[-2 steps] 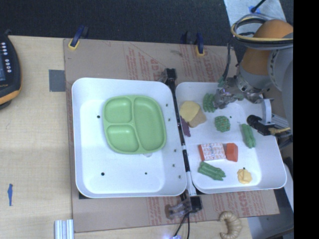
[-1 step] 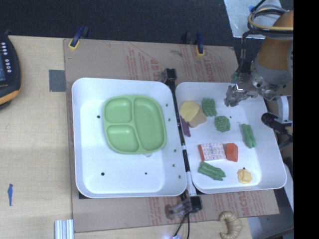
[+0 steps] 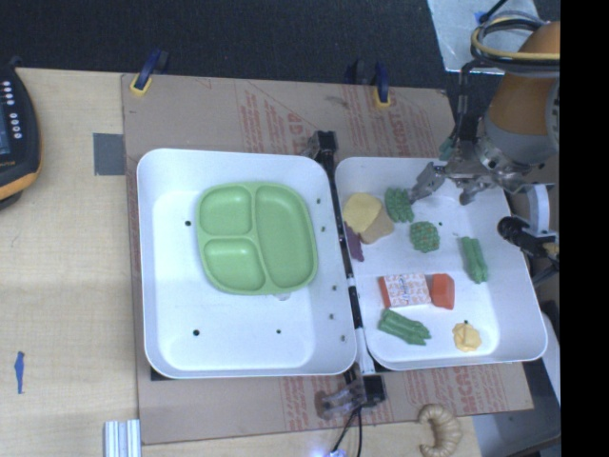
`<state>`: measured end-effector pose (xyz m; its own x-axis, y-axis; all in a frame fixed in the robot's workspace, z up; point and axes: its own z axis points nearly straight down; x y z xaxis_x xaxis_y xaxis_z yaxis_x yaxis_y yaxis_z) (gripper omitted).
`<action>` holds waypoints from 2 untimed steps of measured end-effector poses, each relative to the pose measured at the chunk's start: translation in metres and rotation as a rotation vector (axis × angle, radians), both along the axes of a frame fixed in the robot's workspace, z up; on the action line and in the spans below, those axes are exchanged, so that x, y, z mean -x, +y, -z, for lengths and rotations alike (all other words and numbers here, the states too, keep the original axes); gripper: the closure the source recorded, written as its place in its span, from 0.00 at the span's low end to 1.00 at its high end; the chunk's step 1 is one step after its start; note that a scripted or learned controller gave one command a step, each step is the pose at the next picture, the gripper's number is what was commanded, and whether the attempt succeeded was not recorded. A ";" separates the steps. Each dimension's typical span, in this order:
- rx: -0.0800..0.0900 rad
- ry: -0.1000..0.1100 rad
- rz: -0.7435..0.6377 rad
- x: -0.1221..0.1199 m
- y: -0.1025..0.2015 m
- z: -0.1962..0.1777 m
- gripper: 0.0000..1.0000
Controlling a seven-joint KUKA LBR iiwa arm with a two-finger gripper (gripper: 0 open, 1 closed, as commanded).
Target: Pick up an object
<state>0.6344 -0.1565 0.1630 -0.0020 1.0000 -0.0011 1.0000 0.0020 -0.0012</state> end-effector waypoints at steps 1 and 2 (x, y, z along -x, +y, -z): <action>-0.002 0.008 -0.004 -0.021 0.016 0.070 0.00; 0.000 0.004 -0.005 -0.022 0.014 0.054 1.00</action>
<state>0.6564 -0.1422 0.1089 -0.0070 1.0000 -0.0012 1.0000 0.0070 -0.0051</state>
